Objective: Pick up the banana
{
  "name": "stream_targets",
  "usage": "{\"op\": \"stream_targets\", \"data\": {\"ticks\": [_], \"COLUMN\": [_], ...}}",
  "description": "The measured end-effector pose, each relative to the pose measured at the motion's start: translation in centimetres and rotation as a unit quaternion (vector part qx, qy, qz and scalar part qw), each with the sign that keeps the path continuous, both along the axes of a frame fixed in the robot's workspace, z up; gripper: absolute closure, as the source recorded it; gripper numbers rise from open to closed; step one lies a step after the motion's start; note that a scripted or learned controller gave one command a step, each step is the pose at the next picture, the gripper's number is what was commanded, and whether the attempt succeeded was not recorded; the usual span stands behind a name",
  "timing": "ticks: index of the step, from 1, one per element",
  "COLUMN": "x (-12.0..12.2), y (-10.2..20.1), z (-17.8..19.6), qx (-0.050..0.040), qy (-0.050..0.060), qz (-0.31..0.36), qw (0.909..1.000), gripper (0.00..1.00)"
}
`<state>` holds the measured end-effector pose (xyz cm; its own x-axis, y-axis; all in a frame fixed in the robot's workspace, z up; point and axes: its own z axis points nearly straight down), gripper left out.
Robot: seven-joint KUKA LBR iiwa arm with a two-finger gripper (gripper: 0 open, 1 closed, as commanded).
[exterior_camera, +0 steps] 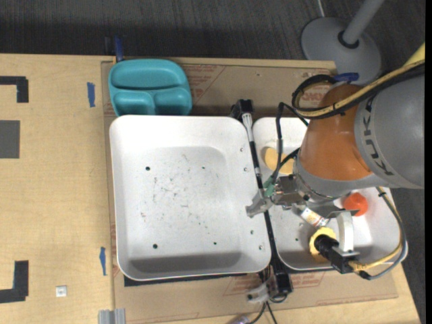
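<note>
The yellow curved banana [271,157] lay at twelve o'clock in the right white bin [388,245]; the gripper [270,198] hung beside it, reaching stage, grip unclear.

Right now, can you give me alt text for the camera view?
The grey arm with its orange band reaches over the right bin, where a yellow banana and an orange object lie. A teal tray sits behind the left bin.

pale yellow banana [271,158] in the right bin [287,256], mostly behind the arm
</note>
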<state>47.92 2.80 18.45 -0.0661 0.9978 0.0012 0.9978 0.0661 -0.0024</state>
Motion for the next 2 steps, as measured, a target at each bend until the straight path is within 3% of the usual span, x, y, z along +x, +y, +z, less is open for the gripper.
{"op": "stream_targets", "data": {"ticks": [1, 2], "x": [4.7, 0.0], "y": [-5.2, 0.1], "z": [10.6, 5.0], "qx": [-0.0011, -0.0005], "qy": [-0.002, 0.000], "qz": [-0.131, -0.133], "qw": [0.9914, 0.9911], "gripper": [0.00, 0.00]}}
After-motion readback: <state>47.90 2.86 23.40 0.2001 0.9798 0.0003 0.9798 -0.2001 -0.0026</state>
